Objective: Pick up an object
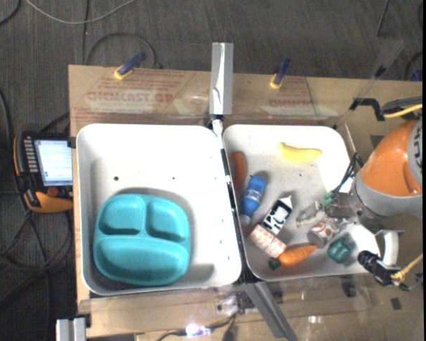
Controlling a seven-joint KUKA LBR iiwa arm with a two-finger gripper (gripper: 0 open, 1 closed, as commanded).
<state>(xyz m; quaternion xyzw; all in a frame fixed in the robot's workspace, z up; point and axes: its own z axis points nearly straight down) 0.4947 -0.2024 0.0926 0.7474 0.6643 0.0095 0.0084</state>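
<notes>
Your gripper (325, 215) hangs low in the right bin (339, 139) beside a teal cup (339, 249) and carrot (296, 256) (a banana (300, 152) lies well apart); whether it grips anything, you cannot tell.

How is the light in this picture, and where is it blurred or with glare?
In the camera view, the light is soft and even; the white left bin looks pale and washed out; the teal divided tray casts a faint shadow; the small objects near the orange-banded arm are blurry.
</notes>
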